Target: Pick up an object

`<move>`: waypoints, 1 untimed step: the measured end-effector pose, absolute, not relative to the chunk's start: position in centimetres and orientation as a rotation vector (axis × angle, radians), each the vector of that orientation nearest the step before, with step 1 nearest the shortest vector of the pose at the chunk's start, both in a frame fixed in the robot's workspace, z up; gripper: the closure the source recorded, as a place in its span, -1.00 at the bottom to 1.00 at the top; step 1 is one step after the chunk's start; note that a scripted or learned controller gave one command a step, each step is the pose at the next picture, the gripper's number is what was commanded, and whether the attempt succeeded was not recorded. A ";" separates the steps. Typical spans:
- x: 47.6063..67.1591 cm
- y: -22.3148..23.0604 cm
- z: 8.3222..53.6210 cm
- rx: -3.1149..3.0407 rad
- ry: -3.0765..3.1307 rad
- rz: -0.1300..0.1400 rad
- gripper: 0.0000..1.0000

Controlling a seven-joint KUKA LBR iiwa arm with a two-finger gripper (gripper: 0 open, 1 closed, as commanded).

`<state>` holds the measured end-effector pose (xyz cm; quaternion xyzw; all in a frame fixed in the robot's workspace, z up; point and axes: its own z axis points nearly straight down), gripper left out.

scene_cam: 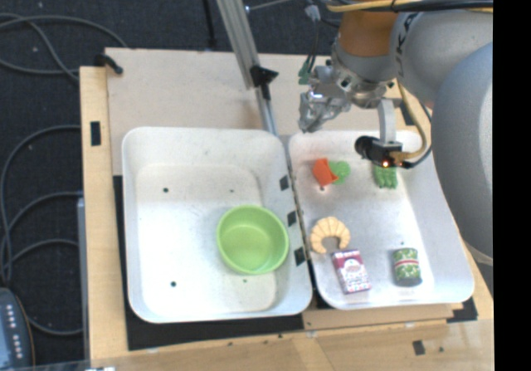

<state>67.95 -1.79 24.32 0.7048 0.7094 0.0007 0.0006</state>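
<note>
Grey arm (pixel 448 54) comes from right, gripper (pixel 314 116) over the far edge of the right bin (pixel 440 220); can't tell how its claw stands or whether it holds anything. Left bin (pixel 166 195) holds a round smooth green bowl (pixel 252 239). Right bin: curved tan croissant (pixel 329 233), boxy red-white carton (pixel 351 270) (long axis running near-to-far), green can (pixel 406 266), orange-and-green carrot toy (pixel 327 171) pointing left-right.

arm (pixel 431 37) | reaching in from right, orange band (above wrist) uppermost | gripper (pixel 312 119) | pointing down, hanging at upper centre
</note>
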 end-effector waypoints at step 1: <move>68.0 4.4 24.6 2.212 2.229 0.005 1.00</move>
